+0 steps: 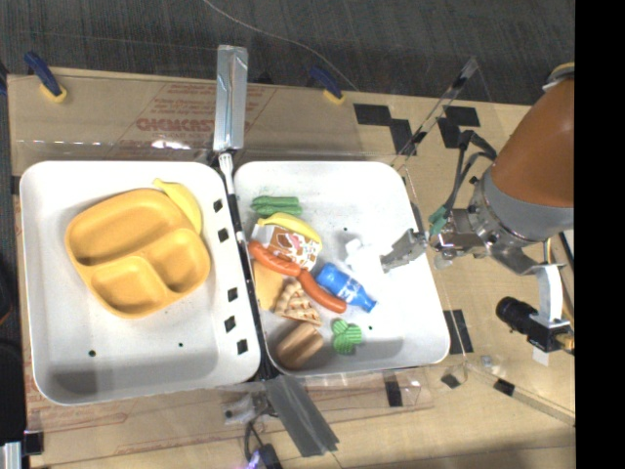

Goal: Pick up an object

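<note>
Gripper hovers at the right bin's right wall; finger state cannot be told. Blue bottle lies just left and slightly below, long axis slanting down-right.

Both white bins look like smooth, slightly glossy plastic. The yellow divided tray shows a matt plastic sheen, and the blue bottle gleams glossier. The tabletop reads as bare, matt wood. The divider bar shines like brushed metal, and the arm's orange band looks smooth.
</note>
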